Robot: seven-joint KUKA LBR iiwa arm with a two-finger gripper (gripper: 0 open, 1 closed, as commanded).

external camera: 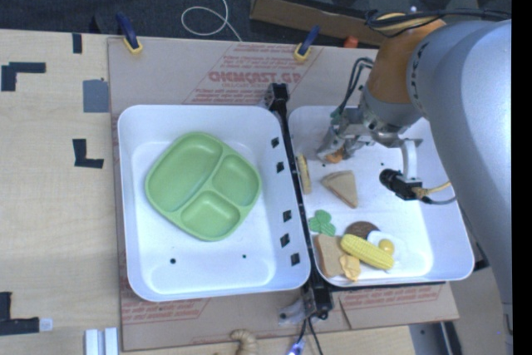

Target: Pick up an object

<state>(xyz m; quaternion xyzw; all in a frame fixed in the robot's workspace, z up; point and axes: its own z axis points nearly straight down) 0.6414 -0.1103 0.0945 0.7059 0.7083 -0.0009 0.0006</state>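
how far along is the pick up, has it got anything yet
Done: the arm has reached into the right bin and the gripper sits low at its far left corner, right by a small orange piece. In hand: nothing that I can confirm; the view is too blurred there to see a grasp. Left: grip and lift. The tan wedge, corn cob and green plate lie untouched.

Green divided plate (204, 185) smooth matt plastic; white bins (133, 179) glossy plastic; bench (50, 204) pale wood.
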